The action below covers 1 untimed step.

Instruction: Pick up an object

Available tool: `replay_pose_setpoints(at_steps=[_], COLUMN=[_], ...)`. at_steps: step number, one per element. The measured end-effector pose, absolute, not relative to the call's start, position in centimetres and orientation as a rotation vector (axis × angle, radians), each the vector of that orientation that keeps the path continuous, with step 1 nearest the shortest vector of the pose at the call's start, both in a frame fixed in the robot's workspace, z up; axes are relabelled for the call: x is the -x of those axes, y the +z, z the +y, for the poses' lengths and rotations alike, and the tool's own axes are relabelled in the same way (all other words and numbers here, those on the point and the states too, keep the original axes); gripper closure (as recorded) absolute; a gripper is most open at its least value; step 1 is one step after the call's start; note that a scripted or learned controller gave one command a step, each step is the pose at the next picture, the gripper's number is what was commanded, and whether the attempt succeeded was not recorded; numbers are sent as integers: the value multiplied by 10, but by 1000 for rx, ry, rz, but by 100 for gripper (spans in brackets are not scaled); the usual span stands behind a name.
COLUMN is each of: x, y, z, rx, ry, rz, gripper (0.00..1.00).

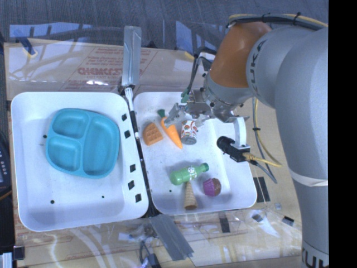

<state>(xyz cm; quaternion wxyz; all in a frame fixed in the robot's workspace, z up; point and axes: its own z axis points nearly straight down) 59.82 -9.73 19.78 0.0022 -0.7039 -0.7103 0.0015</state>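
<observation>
Ice-cream cone point(191, 196) lay below the green bottle point(188, 173); gripper point(188, 116), grip state indiscernible, hovered above that bottle over the small can point(189, 132), where the crowding carrot point(172, 133) risked a fouled grasp.

— Where's the gripper point(187, 113)?

— Over the right bin point(234, 197), low above a small can point(189, 132); a toy carrot point(172, 133) lies just at its nine o'clock.

— And nearer us?

— A green bottle point(188, 173), a cone point(191, 195), a purple cupcake point(211, 186) (all close together). A blue divided plate point(82, 142) sits in the left bin point(28, 205).
</observation>
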Motion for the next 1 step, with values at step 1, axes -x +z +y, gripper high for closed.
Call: replay_pose_setpoints(at_steps=[1], x=[-602], y=[94], z=[-115], rx=[2160], ry=[0], rz=[-2282], gripper=[0])
